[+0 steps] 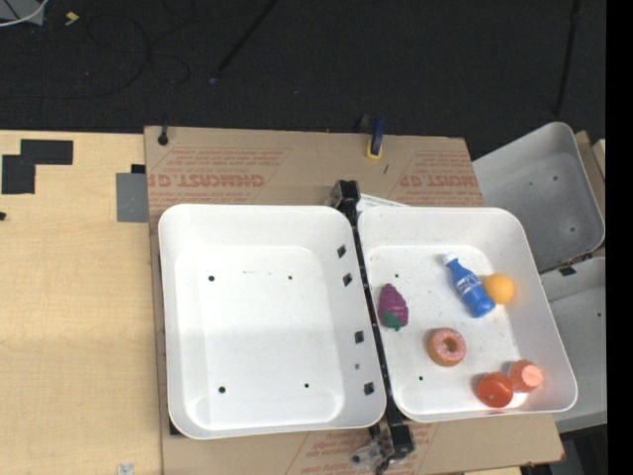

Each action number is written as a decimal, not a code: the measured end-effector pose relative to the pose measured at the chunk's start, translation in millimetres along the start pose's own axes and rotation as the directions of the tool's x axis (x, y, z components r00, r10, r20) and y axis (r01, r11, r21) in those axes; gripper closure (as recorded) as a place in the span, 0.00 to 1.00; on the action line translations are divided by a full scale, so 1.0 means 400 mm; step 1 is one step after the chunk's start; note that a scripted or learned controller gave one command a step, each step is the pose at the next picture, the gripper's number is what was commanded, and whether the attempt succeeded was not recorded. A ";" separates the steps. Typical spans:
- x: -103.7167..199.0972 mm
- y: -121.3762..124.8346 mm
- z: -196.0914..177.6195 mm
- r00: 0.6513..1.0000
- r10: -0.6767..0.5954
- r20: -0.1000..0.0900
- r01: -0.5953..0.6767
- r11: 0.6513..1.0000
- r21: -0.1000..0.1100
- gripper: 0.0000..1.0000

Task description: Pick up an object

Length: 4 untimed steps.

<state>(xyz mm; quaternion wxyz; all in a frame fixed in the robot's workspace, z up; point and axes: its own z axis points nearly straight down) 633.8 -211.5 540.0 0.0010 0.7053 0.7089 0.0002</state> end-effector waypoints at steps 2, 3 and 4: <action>0.000 0.028 0.001 1.000 0.000 -0.001 0.000 1.000 0.001 1.00; -0.005 0.024 0.170 1.000 0.007 -0.003 -0.007 1.000 0.009 1.00; 0.000 0.027 -0.002 1.000 0.001 0.000 -0.001 1.000 0.000 1.00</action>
